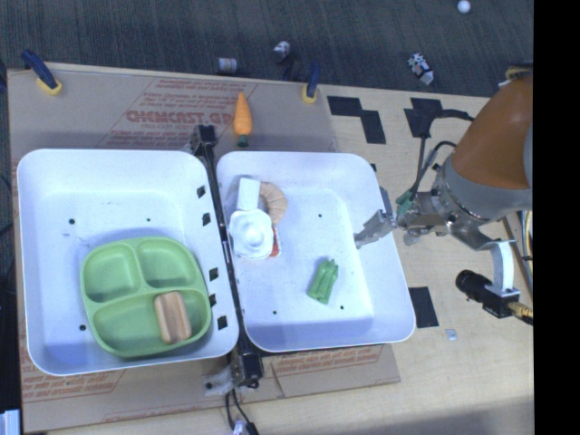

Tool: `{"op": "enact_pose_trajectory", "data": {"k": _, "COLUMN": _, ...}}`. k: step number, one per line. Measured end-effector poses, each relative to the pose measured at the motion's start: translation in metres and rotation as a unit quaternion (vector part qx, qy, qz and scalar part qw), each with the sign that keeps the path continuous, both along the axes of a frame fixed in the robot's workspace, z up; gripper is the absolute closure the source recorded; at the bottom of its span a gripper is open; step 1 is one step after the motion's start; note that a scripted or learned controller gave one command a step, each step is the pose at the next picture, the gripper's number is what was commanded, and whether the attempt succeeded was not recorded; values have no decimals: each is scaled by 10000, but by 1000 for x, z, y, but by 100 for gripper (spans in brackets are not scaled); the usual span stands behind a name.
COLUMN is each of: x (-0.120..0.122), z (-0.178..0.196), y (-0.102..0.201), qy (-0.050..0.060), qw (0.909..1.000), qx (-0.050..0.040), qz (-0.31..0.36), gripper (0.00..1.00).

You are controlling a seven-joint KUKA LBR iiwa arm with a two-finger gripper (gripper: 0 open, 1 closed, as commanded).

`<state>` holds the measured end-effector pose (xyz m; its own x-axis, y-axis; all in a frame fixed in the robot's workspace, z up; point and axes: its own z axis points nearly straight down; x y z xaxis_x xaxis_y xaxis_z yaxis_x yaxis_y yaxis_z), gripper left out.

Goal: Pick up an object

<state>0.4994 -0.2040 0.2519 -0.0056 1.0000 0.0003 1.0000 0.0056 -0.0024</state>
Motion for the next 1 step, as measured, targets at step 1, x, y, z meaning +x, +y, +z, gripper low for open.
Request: {"op": "enact_pose_trajectory", "data": {"k": 1, "x": -24, "z": -112, "y": 64, "qy": 15, "qw": 10000, "qx": 8, "qz": 11, "gripper": 0}}
